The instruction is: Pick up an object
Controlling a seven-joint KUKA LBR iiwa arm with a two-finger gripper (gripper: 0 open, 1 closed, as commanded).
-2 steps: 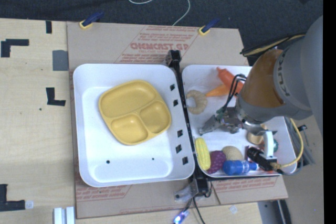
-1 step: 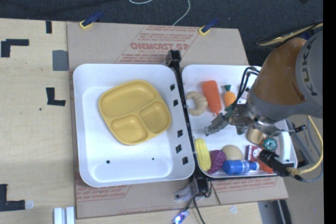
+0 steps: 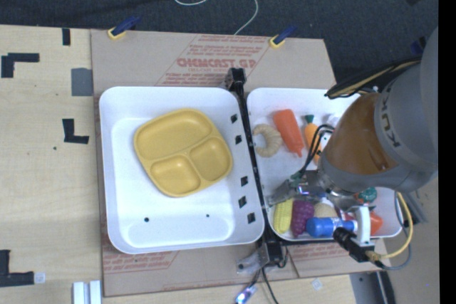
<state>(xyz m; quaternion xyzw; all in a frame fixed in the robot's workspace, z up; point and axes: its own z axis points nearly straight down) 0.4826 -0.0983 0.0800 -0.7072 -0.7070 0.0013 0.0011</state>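
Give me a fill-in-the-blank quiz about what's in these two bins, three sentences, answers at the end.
1. The yellow divided plate lies in the ____ bin.
2. The carrot is coloured ____.
3. The ring lies between the carrot and the ____ that separates the bins.

Missing words: left; orange; divider
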